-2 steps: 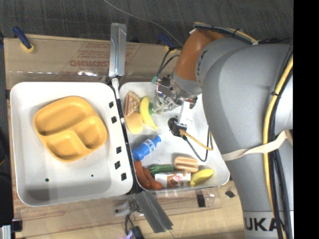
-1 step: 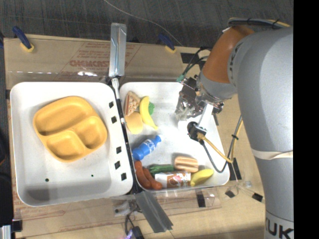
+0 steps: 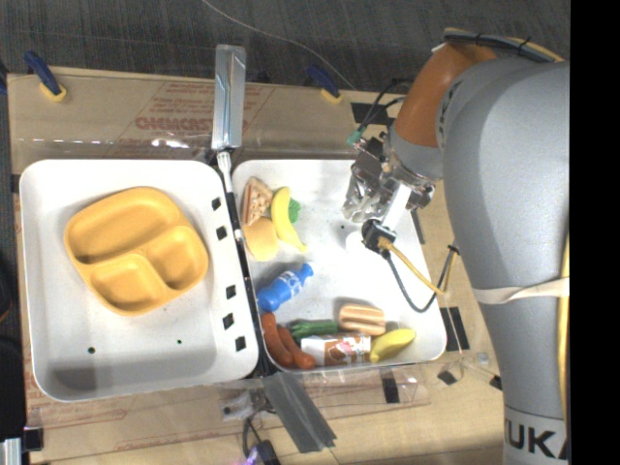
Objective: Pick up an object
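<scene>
Gripper [image 3: 360,201] hovers over bare floor at the upper right of the right bin [image 3: 329,177]; whether its claw is spread cannot be told. Banana [image 3: 283,217] lies nearby leftward; descend centred, straddling its narrow width.

Two white bins sat side by side on the bench, the left bin [image 3: 39,260] and the right bin [image 3: 325,177]. The left one carried a single yellow divided tray [image 3: 136,248], while the right one held eight small items: one waffle-like piece [image 3: 256,200], one banana [image 3: 284,217], one pale round piece [image 3: 262,241], one blue bottle [image 3: 284,287], one hot dog [image 3: 361,315], one yellow lemon-like piece [image 3: 393,342], one red sausage link [image 3: 281,345] and one small labelled bottle [image 3: 334,349]. Along the top of the frame, two blue clamps [image 3: 46,76] [image 3: 323,80] gripped the cardboard, and one gripper [image 3: 366,211] hung over the right bin.
</scene>
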Tool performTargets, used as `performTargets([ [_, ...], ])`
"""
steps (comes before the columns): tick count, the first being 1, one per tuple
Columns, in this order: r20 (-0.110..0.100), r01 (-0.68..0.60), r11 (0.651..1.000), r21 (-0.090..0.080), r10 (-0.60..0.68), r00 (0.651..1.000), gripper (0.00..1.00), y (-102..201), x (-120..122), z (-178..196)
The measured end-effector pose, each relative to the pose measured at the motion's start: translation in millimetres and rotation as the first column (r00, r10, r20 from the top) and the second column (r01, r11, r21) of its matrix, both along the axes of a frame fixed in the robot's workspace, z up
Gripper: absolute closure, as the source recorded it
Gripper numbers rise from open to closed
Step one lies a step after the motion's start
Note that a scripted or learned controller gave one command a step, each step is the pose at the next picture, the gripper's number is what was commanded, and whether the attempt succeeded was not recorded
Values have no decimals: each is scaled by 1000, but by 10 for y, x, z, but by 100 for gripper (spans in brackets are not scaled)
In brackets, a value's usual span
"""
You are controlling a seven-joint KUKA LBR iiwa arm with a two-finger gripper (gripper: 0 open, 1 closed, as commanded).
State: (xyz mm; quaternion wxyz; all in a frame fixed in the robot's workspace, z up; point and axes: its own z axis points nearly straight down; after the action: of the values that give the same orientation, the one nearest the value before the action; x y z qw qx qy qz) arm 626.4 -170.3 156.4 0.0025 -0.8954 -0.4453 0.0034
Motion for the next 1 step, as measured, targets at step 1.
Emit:
performTargets([
  [1, 3, -75, 997, 1, 75, 997, 100, 91, -366, 606],
])
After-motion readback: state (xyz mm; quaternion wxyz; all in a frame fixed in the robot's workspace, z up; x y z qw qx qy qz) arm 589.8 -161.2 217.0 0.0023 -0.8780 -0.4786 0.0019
